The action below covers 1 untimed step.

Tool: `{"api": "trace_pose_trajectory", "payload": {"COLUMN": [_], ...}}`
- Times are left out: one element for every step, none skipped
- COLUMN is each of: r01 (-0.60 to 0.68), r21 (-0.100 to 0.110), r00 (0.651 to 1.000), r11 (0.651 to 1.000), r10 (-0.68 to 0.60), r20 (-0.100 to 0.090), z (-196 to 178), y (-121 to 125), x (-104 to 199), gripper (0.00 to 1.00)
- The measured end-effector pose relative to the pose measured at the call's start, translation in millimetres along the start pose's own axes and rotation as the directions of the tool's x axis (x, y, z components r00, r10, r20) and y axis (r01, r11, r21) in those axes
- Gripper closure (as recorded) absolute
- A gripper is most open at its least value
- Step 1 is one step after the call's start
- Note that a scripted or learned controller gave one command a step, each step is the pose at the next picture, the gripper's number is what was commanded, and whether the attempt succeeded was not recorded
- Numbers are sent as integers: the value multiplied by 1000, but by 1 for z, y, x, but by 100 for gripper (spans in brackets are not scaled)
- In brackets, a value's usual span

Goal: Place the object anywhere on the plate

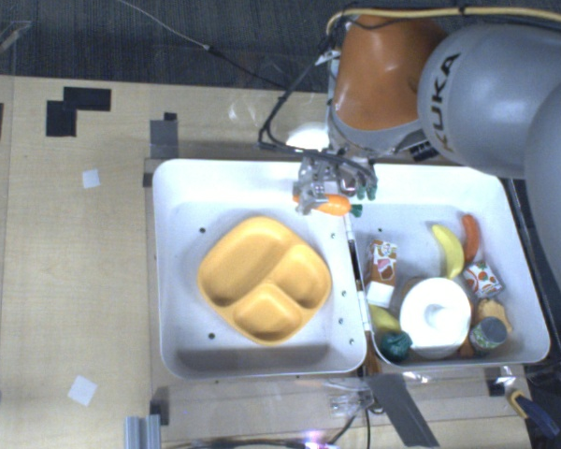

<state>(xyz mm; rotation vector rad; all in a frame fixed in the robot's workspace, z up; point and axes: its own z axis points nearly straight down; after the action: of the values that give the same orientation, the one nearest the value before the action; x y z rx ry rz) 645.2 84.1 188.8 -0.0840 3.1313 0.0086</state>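
A yellow three-compartment plate (265, 277) lies in the left white bin (182, 213). My gripper (332, 197) hangs over the divider between the two bins, at the far side, above and right of the plate. A small orange carrot-like object (335, 206) lies crosswise between its fingers, so the gripper is shut on it. The arm's orange band and grey body fill the upper right.
The right bin (514, 251) holds a banana (447, 249), a red-orange sausage-shaped item (470, 235), a white roll (437, 314), small printed cartons (383, 260), a dark green item (395, 346) and a small can (490, 332). Cables run along the bench behind the bins.
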Motion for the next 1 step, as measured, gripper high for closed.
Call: {"api": "trace_pose_trajectory", "payload": {"r01": [-68], "r21": [1], "r00": [998], "r11": [998], "r10": [68], "r20": [-6], "z": [55], "y": [66], "x": [36], "gripper": [100]}}
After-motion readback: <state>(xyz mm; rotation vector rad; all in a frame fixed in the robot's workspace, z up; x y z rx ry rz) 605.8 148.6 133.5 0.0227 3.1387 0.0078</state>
